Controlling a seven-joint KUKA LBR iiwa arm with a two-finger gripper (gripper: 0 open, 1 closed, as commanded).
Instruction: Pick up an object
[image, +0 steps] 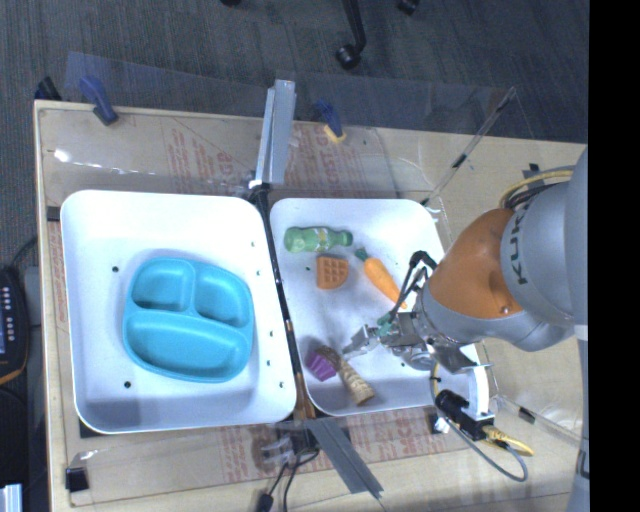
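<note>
Purple object (322, 363), small and cup-shaped, sits in the right bin (400, 215) beside carrot (379, 279) and waffle (333, 271); gripper (362, 341) hovers, grip unclear; left bin (90, 215) holds blue tray (188, 318).

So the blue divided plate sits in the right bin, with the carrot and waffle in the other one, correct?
Not quite. In the camera view the blue plate lies in the left bin. The carrot and waffle are in the other one, the right bin.
</note>
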